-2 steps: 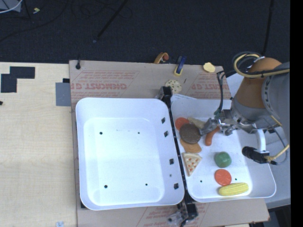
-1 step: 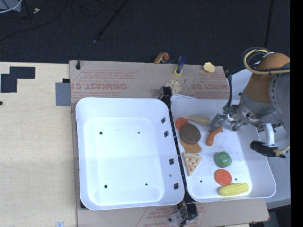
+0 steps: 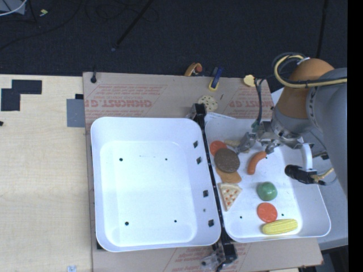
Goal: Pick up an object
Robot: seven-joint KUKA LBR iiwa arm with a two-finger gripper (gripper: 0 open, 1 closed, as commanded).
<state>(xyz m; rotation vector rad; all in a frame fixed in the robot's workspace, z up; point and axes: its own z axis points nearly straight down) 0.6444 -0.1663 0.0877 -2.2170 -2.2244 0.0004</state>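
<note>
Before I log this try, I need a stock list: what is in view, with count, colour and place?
left bin: 1, white, left half of the bench
right bin: 1, white, beside the left bin
brown disc: 1, dark brown, right bin, near its left wall
sausage: 1, orange-red, right bin, middle
waffle wedge: 1, tan, below the disc
green ball: 1, green, right bin, middle
red round piece: 1, red, below the green ball
corn cob: 1, yellow, right bin's near edge
arm: 1, grey with orange band, from the right
gripper: 1, metallic, over the right bin's upper part
</note>
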